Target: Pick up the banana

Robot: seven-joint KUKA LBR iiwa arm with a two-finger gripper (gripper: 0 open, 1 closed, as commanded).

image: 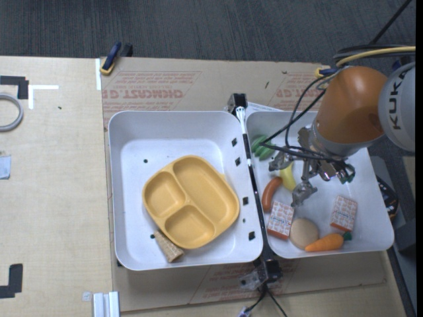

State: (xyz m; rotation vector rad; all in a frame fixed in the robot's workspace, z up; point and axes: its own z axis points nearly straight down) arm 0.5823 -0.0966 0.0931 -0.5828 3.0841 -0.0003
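The banana point(289, 176) is a small yellow piece in the right bin point(370, 233), near that bin's left side, and its right end is hidden under the gripper's linkage. My gripper point(322, 183) hangs over the middle of the right bin, just right of the banana, below the orange wrist band. Its fingers point(303, 193) stand apart, open, with nothing between them. The banana lies on the bin floor and is not held.
Around the banana lie a green item point(263, 148), a red sausage point(270, 193), two small cartons point(280, 219) point(343, 212), a beige bun point(304, 232) and a carrot point(325, 243). The left bin point(125, 177) holds a yellow divided plate point(192, 202) and a brown piece point(169, 248).
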